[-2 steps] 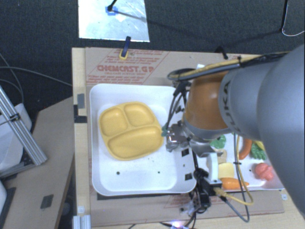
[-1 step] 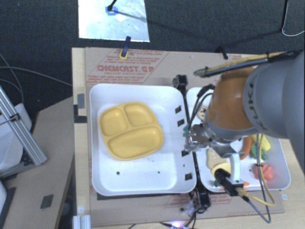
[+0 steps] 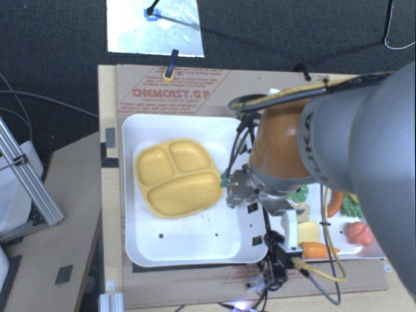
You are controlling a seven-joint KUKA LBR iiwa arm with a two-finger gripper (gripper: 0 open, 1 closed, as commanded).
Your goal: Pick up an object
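A yellow divided plate [image 3: 179,177] lies in the upper half of the left white bin [image 3: 188,246]. My gripper [image 3: 242,194] hangs over the divider between the two bins, just right of the plate's edge, and the wrist hides its tip. Small toy foods lie in the right bin [image 3: 364,255]: an orange carrot [image 3: 316,249], a yellow block [image 3: 311,231], a pink piece [image 3: 361,233], a green leafy piece [image 3: 351,205] and a red-orange piece [image 3: 334,203]. The arm covers most of that bin.
Both bins rest on a cardboard sheet [image 3: 175,90] on the bench. A blue and yellow marker [image 3: 171,65] lies on the cardboard behind the left bin. A metal frame [image 3: 26,174] stands at the far left.
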